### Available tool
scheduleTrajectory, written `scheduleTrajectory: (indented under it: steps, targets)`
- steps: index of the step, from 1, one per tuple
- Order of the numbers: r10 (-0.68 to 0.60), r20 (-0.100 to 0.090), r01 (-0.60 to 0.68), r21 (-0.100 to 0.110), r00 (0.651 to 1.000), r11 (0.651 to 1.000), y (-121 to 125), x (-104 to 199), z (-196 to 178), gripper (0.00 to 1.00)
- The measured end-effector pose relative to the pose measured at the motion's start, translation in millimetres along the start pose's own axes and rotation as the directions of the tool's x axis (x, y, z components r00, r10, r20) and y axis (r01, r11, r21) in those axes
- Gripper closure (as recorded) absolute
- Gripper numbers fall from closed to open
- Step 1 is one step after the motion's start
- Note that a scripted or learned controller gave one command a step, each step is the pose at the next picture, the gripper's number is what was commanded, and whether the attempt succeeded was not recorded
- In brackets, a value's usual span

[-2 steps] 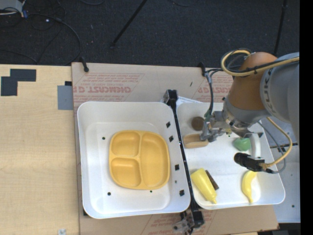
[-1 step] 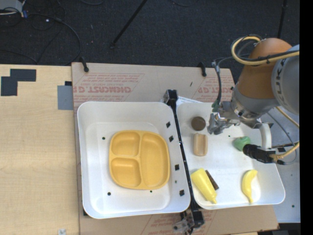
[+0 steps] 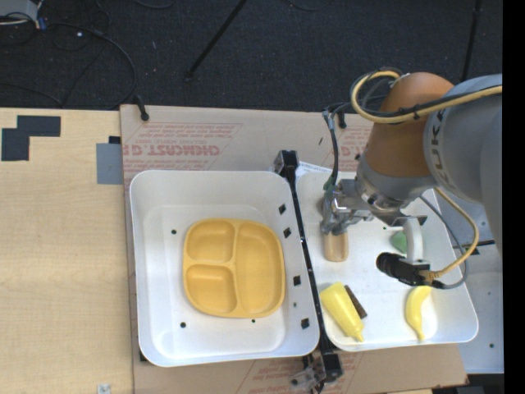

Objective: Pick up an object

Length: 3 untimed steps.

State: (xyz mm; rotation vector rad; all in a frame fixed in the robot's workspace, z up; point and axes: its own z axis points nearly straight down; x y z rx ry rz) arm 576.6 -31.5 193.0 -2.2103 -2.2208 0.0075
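Observation:
My gripper (image 3: 334, 222) hangs over the left part of the right bin (image 3: 459, 327), pointing down. Directly under it, touching or nearly touching its tip, is a small tan cylinder-like block (image 3: 335, 248). Nearer the front of that bin lie a yellow bottle-shaped object (image 3: 341, 309) with a dark strip beside it and a yellow banana (image 3: 419, 313). A small green object (image 3: 399, 240) sits to the right of the gripper, partly hidden by the arm. The view does not show whether the block is gripped.
The left bin (image 3: 156, 220) holds a yellow divided plate (image 3: 234, 268). A black divider bar (image 3: 297, 245) runs between the two bins. The arm's body and cables (image 3: 410, 138) cover the back of the right bin; a black part (image 3: 400, 268) hangs over its middle.

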Motion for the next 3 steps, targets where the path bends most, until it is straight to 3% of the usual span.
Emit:
scheduleTrajectory:
  steps: [1, 3]
  targets:
    - [0.0, 0.001, 0.0, 0.0, 1.0, 1.0, -12, 41, -3, 1.0]
    - [-0.001, 0.002, 0.001, 0.0, 1.0, 1.0, -59, 133, -18, 1.0]
